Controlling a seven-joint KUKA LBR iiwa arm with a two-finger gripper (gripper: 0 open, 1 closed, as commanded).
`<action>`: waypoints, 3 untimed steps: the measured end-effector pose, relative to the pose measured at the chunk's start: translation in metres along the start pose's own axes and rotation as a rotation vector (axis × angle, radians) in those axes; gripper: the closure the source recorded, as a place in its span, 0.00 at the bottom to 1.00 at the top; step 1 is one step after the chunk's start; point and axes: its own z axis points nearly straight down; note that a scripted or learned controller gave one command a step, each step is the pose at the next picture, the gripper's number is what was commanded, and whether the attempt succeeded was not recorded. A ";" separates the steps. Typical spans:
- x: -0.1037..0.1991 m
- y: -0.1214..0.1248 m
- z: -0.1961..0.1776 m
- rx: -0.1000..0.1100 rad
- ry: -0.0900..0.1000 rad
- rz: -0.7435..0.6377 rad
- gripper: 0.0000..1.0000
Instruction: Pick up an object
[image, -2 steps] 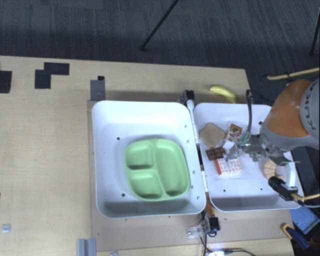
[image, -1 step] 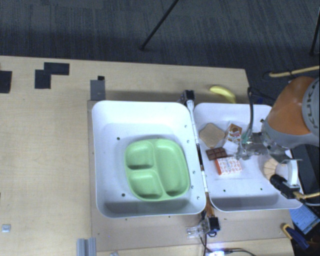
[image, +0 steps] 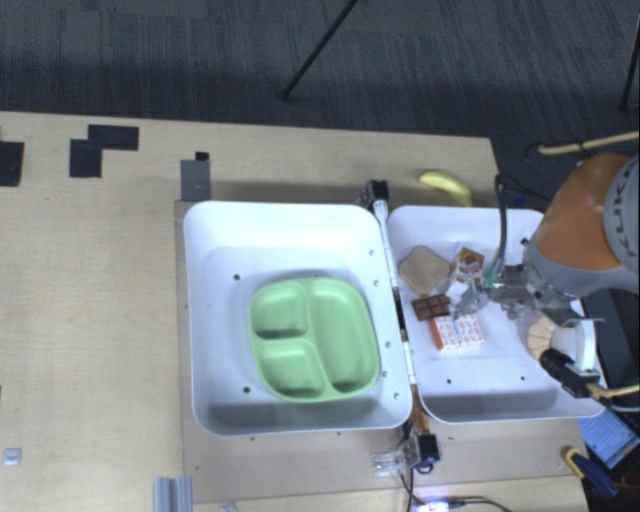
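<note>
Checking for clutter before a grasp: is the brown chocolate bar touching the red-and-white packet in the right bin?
Touching. The camera view shows the chocolate bar abutting the upper edge of the red-and-white packet, no white floor between.

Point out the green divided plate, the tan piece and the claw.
green divided plate (image: 313, 336): camera view, centre ridge.
tan piece (image: 423, 268): camera view, its middle.
claw (image: 478, 292): camera view, between its fingertips.

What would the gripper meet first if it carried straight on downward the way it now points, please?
Likely the red-and-white packet, which lies almost directly under the gripper in the right bin, with the brown bar just beside it; depth is hard to judge.
</note>
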 end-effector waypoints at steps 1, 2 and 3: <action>0.027 -0.051 0.042 0.011 -0.002 0.006 0.00; 0.027 -0.049 0.031 0.005 -0.003 0.005 1.00; 0.027 -0.049 0.031 0.006 -0.002 0.005 0.00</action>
